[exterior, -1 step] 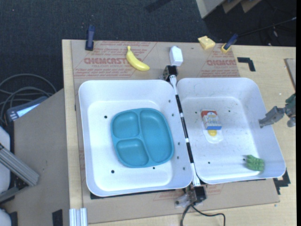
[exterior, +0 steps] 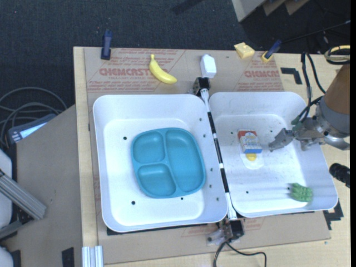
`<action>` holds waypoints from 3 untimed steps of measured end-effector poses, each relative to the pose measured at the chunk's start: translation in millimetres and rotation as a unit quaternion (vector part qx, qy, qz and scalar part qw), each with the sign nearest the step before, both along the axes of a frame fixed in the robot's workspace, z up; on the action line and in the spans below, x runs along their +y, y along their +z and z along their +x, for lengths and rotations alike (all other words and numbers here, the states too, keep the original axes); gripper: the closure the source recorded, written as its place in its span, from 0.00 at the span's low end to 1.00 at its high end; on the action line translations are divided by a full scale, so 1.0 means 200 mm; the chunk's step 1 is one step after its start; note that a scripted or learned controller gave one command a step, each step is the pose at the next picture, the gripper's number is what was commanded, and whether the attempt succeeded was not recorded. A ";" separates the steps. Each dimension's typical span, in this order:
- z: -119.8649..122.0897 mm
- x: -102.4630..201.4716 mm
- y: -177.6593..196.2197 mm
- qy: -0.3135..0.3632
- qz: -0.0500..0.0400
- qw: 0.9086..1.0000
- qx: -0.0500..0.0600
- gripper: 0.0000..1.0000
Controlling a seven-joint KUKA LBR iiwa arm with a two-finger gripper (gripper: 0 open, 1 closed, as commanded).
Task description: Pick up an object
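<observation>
From my remote station I see two white bins side by side on the bench. The left bin (exterior: 111,149) holds a blue divided plate (exterior: 167,162) with three compartments, lying flat near its middle. The right bin (exterior: 311,166) holds two loose things: a small packet (exterior: 250,144), printed red, blue and yellow, lying flat on the floor toward the bin's centre, and a green bumpy toy (exterior: 301,193) near the bin's near-right corner.

The arm (exterior: 336,107) enters from the right. Its gripper (exterior: 278,141) reaches leftward over the right bin, its dark tip just to the right of the packet and level with it. The tip and the packet appear close but apart; nothing shows between the fingers. I cannot tell from this slant how wide the gripper stands. The green toy lies well nearer than the gripper, apart from it.

Beyond the bins, on the cardboard-covered bench (exterior: 89,93), lie a yellow toy banana (exterior: 161,72) at far left, a small white block (exterior: 208,65) near the middle, and a yellow wedge (exterior: 243,50) at far right.
</observation>
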State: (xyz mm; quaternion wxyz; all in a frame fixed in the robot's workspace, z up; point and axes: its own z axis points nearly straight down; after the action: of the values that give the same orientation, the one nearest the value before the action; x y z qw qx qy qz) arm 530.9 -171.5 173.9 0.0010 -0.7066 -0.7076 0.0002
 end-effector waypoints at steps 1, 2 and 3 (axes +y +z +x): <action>0.07 0.39 -0.44 0.000 0.000 1.000 -0.001 0.00; 0.25 0.40 -0.45 0.000 -0.001 1.000 -0.002 0.00; 0.26 0.39 -0.39 -0.001 -0.002 1.000 -0.004 1.00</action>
State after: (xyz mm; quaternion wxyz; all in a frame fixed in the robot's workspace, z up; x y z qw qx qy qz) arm 582.6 -93.1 95.8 -0.0031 -0.7070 -0.7072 -0.0009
